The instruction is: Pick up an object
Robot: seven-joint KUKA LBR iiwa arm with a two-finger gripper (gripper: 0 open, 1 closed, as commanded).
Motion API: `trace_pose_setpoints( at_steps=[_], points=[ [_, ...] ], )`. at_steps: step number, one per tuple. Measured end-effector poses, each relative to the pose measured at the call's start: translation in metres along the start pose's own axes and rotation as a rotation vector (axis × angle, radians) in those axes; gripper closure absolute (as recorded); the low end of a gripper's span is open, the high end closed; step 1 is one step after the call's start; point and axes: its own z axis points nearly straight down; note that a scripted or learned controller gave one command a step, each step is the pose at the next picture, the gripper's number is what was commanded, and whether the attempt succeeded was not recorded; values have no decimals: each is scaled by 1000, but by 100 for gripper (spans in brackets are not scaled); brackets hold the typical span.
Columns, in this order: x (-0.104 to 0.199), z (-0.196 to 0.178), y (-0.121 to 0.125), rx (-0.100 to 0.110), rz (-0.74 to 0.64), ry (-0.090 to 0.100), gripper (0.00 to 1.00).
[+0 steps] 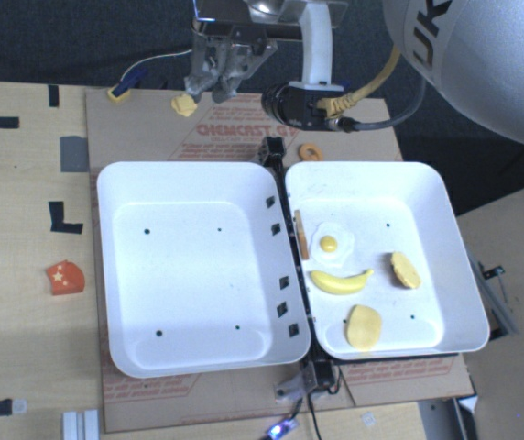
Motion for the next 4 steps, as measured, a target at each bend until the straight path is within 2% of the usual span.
trace_pose_setpoints(
  at_steps=[1, 2, 3, 4],
  points=[
    [0, -4, 3, 7, 2, -7, 100],
    [-58, 171, -42, 26, 10, -13, 100],
    [-35, 54, -9, -6, 2, 0, 100],
    [-42, 2, -30, 1, 4, -2, 100]
  ],
)
